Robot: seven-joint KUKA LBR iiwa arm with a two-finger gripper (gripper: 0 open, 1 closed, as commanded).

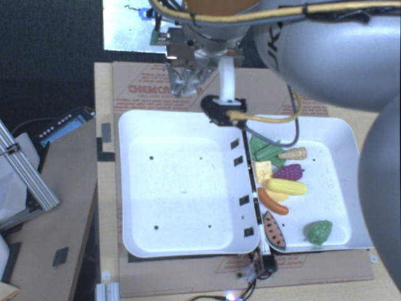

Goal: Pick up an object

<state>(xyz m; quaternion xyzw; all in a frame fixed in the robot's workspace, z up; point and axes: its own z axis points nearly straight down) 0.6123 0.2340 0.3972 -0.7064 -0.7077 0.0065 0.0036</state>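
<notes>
Your fingers [185, 83] hang at twelve o'clock above the table, beyond the bins; how far open they are cannot be told. The cluster of plastic toy food [283, 177] lies toward five o'clock in the right white bin [341, 137], its yellow corn cob [288, 187] lengthwise nine-to-three.

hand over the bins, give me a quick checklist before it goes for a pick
1. Hand clear of the toys: ok, it hangs above the far rim of the left bin.
2. Hand free of any load: cannot tell, blurred.
3. Targets available: ok, right bin holds corn, sausage, grapes, watermelon slice, green lump.
4. Easy target: ok, the green lump lies apart.
5. Crowding: not ok, corn, sausage and grapes are clustered.
</notes>
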